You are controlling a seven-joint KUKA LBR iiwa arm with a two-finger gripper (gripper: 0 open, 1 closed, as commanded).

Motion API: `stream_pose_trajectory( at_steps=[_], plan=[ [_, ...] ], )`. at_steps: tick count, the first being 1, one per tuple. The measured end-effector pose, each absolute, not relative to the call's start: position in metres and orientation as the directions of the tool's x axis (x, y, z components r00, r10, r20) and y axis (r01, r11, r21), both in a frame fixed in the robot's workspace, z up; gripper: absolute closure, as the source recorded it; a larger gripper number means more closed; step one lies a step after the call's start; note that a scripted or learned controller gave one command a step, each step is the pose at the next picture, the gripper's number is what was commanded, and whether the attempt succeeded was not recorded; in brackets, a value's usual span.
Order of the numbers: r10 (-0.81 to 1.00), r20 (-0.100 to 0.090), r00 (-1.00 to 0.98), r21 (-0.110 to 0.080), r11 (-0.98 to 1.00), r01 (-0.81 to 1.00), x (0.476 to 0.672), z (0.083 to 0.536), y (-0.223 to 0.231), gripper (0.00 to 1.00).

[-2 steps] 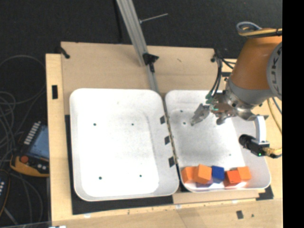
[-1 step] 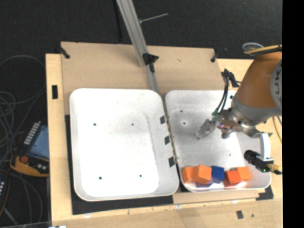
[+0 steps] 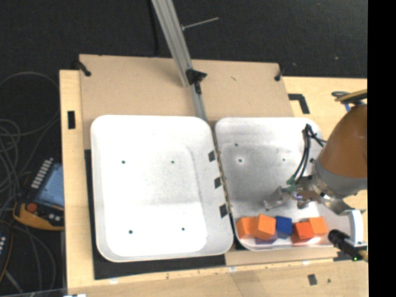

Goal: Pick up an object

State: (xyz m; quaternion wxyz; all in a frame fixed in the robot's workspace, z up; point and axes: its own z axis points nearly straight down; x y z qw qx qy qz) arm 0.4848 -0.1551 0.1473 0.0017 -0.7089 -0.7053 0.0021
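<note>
We see a row of blocks along the near wall of the right bin (image 3: 260, 135): an orange block (image 3: 249, 226) at the left end, a second orange block (image 3: 266, 226) tilted and touching it, a blue block (image 3: 283, 226) just beside that, and a third orange block (image 3: 304, 230) at the right end, with another orange piece (image 3: 318, 224) touching it behind. A purple sliver (image 3: 265, 240) peeps out under the tilted block, though we cannot tell what it is. All of them lie close together in the bin's near right corner.

The pincer (image 3: 291, 193) hangs just above and behind this row, nearest the blue block and the right-hand orange one, yet apart from both; we see nothing between its fingers. Its metal parts are small and blurred, so we cannot tell whether it stands wide or narrow.

The arm (image 3: 346, 153) reaches in from the right, its orange band (image 3: 349, 147) over the bin's right wall and the grey wrist below it pointing down and leftward into the bin. A dark cable (image 3: 305, 150) loops from the band down to the wrist.

The left bin (image 3: 154, 184) lies touching the right one, both on a brown board (image 3: 179, 85) on the bench (image 3: 68, 166). A grey rail (image 3: 173, 33) slants in from the top to the seam between the bins. Left of the bench, a handset (image 3: 43, 193) lies among cables (image 3: 18, 116) on the dark floor.
</note>
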Motion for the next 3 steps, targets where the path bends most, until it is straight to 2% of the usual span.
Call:
stream_pose_trajectory(
  at_steps=[1,2,3],
  plan=[
    [1.0,0.003,-0.007,-0.003,0.007,1.0,0.484,0.102,-0.089,0.0],
    [1.0,-0.001,-0.005,0.01,0.005,1.0,0.486,0.214,-0.074,0.0],
    [1.0,0.0,-0.005,0.0,0.005,1.0,0.485,0.196,-0.047,0.0]
  ],
)
